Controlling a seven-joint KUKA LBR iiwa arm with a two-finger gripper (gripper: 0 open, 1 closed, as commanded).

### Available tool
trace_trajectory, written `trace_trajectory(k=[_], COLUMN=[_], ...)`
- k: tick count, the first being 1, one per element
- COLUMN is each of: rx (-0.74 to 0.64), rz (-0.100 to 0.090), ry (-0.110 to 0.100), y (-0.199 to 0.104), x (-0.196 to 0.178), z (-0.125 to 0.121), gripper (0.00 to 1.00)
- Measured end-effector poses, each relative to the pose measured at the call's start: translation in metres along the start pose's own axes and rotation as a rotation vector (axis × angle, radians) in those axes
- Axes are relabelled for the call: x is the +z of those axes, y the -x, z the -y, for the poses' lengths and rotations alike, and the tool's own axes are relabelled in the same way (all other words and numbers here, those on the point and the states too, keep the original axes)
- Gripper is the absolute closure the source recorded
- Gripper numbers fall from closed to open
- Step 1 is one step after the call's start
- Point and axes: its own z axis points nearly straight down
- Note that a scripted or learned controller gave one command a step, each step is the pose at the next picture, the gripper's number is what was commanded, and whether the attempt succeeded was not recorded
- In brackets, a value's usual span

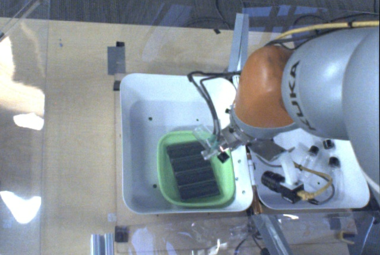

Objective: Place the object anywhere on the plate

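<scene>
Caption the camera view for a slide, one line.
KUKA arm hangs its gripper over a green plate bearing dark ridged blocks in the left white bin.

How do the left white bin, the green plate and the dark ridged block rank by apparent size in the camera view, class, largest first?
1. Left white bin: largest, it surrounds the others.
2. Green plate: sits inside that bin.
3. Dark ridged block: smallest, lying within the plate's rim.

All three lie at similar depth, so the order seems safe.

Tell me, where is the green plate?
In the camera view, the green plate lies in the left white bin, at its front right corner, with dark blocks on it and the gripper just above.
</scene>
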Motion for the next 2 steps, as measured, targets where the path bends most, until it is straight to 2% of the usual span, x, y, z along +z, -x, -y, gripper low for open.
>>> trace_trajectory(k=[1, 2], rx=[0.001, -0.056], rz=[0.0, 0.002], ry=[0.0, 0.003], y=[0.0, 0.055], x=[0.0, -0.001], z=[0.0, -0.009], gripper=[0.0, 0.0])
